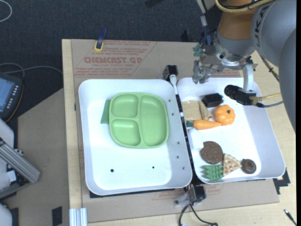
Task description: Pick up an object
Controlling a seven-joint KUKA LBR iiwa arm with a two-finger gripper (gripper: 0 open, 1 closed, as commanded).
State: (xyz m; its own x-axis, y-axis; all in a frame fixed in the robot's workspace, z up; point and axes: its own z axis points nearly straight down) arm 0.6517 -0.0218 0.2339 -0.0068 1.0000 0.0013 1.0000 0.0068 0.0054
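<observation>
My gripper hangs over the far left corner of the right bin, its two fingers pointing down with a narrow gap and nothing between them. Below it in that bin lie a small black block, a piece of toast, an orange carrot and an orange pepper. Nearer the front are a brown cookie, green beans, a pizza slice and a small chocolate donut.
The left bin holds a green divided plate. A black divider strip runs between the bins. A black camera unit hangs off the wrist over the right bin. A blue and yellow clamp sits on the bench's far edge.
</observation>
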